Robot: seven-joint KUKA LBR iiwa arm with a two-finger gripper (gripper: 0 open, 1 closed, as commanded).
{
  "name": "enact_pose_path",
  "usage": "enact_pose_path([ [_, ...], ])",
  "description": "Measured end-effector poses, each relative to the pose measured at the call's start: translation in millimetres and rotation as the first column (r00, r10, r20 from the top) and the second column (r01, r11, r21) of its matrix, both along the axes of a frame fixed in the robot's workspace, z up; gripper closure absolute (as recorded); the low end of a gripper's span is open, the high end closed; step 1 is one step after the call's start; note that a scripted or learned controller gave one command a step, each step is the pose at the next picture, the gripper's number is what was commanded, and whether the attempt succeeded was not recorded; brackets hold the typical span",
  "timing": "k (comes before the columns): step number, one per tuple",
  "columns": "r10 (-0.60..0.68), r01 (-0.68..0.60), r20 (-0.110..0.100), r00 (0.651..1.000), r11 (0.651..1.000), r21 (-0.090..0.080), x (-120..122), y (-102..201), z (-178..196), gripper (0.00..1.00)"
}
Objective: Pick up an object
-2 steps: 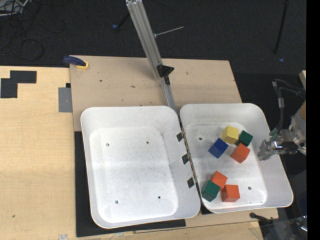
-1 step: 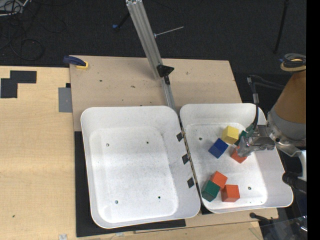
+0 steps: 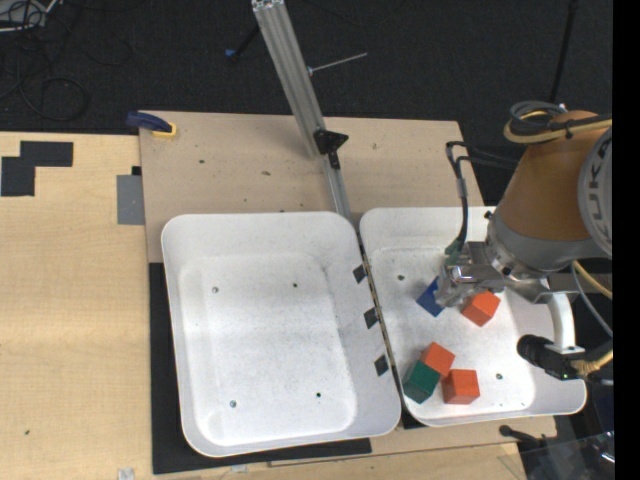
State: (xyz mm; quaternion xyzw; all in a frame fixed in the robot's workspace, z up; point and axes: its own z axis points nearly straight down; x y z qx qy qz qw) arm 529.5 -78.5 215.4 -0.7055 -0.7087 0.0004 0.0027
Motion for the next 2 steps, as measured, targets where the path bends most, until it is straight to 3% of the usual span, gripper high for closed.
enact_pose_path([
  [2, 0.001, -0.001, 0.003, 1.0, 1.0, -0.002, 41, 100, 22, 1.0],
])
